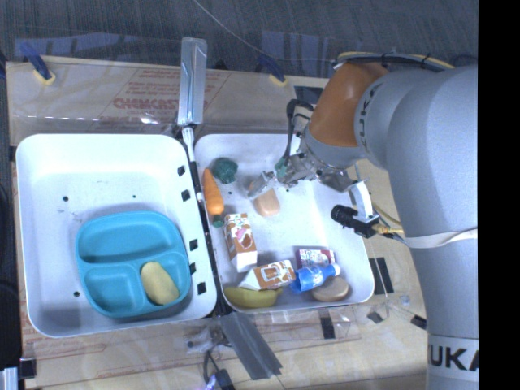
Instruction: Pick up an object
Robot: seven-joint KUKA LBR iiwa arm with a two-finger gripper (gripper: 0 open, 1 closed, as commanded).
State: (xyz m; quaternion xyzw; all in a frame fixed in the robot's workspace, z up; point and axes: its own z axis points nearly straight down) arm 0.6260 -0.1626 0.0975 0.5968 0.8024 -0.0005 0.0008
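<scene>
My gripper [273, 179] hangs low in the upper middle of the right bin [357, 250], just above a tan rounded object [267, 205]. A dark green ball [224, 169] and an orange carrot [213, 195] lie to its left by the bin's left wall. Further forward lie a small juice carton [240, 240], a snack box [275, 275], a red packet [315, 256], a blue bottle [315, 278], a banana [250, 297] and a brown round item [331, 291]. I see nothing clearly held.
The left bin [49, 177] holds a blue divided tray [122, 246] with a yellow oval item [160, 283] in its front right compartment. The grey arm with its orange band [341, 108] reaches in over the right bin's far right corner.
</scene>
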